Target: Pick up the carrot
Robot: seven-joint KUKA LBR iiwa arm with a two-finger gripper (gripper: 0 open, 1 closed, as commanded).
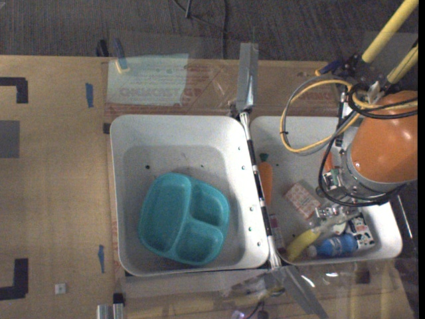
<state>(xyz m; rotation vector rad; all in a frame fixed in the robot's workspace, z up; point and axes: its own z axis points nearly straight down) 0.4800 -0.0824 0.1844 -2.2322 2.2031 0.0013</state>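
A carrot (265, 183) lies in the right bin (393, 243), pressed close against that bin's left wall, just beside the divider between the two bins. It is orange with a small dark green stub at its far end. Its long axis runs up and down the picture, parallel to the wall.

The gripper (330, 212) sits to the right of the carrot and a little nearer the camera, low in the same bin. The carrot is apart from it, with a pink packet (302, 199) lying between the two. Reaching the carrot looks to call for a move leftward toward the wall, and the wall being so close may leave little room for a finger on that side.

The gripper's metal parts are tangled with cables, and I cannot tell its state or whether it touches anything.

Just below it lie a banana (303, 242) and a blue bottle (337, 246), side by side. The left bin (126, 138) holds a teal divided plate (184, 218).
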